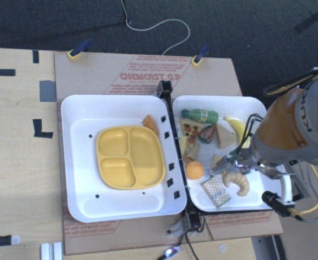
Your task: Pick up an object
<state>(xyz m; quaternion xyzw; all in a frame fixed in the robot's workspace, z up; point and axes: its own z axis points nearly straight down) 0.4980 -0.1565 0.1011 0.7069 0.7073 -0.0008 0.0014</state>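
Gripper [227,166] hangs low in the right bin [256,104], just above a croissant [238,181]; its state cannot be told, and nothing looks lifted yet.

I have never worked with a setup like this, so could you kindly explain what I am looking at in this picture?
This is one picture from a fixed camera above a bench, looking down at a slant. The grey machine with the orange band on the right is a robot arm; its gripper hangs low over the right bin. Its job is to pick up an object.

Two shallow white bins sit side by side on cardboard. The left bin holds a yellow divided plate and a small orange-brown piece beside it. The right bin holds toy food: a green bottle, a pizza slice, a banana, an orange, a croissant and a small patterned packet.

I cannot see anything between the gripper's fingers.
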